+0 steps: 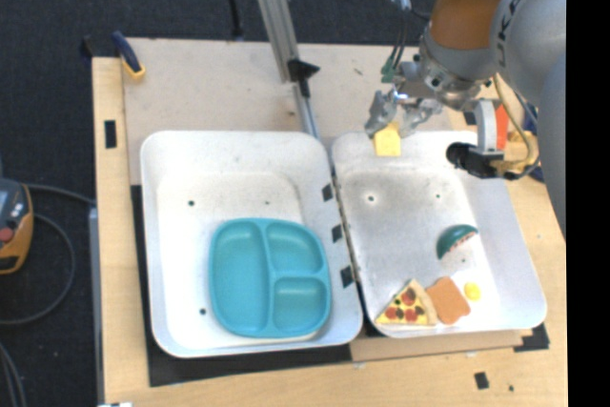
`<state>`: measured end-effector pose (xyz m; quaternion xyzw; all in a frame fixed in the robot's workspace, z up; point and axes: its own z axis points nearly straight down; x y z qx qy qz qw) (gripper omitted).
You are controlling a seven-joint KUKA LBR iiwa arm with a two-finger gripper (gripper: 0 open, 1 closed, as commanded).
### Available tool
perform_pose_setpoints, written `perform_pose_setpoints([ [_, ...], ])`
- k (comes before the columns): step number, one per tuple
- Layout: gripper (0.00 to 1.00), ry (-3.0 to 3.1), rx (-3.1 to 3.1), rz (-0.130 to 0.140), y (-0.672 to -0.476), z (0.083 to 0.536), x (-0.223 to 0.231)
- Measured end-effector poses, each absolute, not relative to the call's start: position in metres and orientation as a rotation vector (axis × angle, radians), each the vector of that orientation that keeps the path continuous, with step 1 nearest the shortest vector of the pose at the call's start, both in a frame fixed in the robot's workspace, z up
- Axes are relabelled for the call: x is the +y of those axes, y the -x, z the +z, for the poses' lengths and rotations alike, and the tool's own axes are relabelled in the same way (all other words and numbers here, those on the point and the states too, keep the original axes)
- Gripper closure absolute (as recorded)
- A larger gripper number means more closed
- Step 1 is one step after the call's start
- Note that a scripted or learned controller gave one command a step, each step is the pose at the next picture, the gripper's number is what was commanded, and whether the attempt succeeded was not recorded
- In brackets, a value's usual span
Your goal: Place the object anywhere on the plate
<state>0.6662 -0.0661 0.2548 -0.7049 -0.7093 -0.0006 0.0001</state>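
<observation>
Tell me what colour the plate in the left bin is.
Light blue, a divided plate, seen best in the camera view.

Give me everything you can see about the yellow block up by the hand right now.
The yellow block is a small, plain yellow chunk, roughly cube-shaped with a slanted top face, matte like foam or plastic. It sits at the far edge of the right bin, directly below the hand. The fingertips reach its top, but whether they grip it cannot be told. It is well away from the blue plate in the left bin.
</observation>
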Motion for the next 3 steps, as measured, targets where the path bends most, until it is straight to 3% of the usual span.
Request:
perform_pose_setpoints([
  [3, 1.00, 2.212, -2.230, -0.004, -0.655, 0.248, 0.095],
])
